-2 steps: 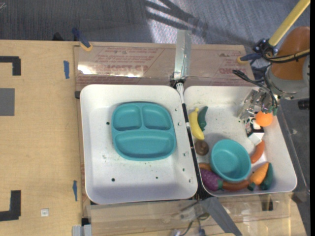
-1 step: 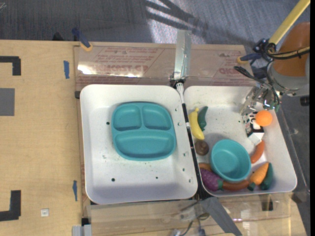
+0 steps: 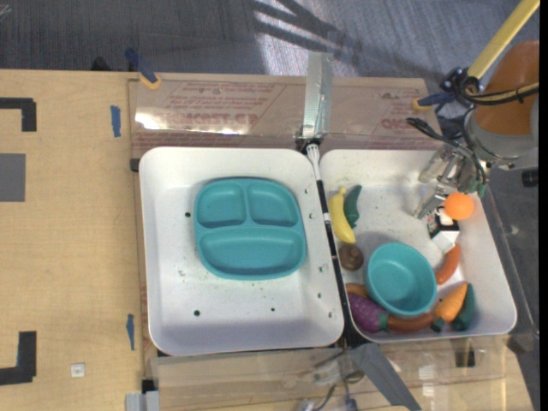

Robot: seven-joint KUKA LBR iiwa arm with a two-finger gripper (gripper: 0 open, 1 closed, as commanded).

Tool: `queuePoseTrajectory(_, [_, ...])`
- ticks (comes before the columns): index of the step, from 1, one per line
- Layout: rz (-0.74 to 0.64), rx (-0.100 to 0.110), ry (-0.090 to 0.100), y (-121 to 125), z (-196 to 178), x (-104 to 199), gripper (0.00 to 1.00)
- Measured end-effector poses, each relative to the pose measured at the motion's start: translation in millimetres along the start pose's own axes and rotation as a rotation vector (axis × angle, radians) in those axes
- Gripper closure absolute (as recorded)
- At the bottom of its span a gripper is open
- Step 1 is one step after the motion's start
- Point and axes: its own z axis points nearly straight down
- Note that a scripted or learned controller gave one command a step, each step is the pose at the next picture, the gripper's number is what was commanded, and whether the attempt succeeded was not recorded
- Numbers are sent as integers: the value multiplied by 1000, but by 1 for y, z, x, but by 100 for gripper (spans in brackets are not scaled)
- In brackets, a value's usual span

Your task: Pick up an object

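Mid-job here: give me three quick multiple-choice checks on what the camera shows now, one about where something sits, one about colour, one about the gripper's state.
1. Where does the divided plate lie?
A. left bin
B. right bin
C. on the bench outside both bins

2. What colour is the bowl?
A. red
B. teal
C. yellow

3. What is the gripper doing?
A. hanging over the left bin
B. lifting the bowl
C. poised over the right bin's far corner, beside the orange ball

Key: 1 A, it rests on the left bin floor. 2 B, it matches the plate's teal. 3 C, the bowl sits nearer the camera, untouched.
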Motion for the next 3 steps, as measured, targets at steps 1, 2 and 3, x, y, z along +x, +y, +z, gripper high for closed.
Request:
queuePoseTrajectory(1, [54, -1, -7, -32, 10, 59, 0])
queuePoseTrajectory(2, [55, 0, -6, -27, 10, 90, 0])
queuePoseTrajectory(3, [103, 0, -1, 30, 11, 22, 0])
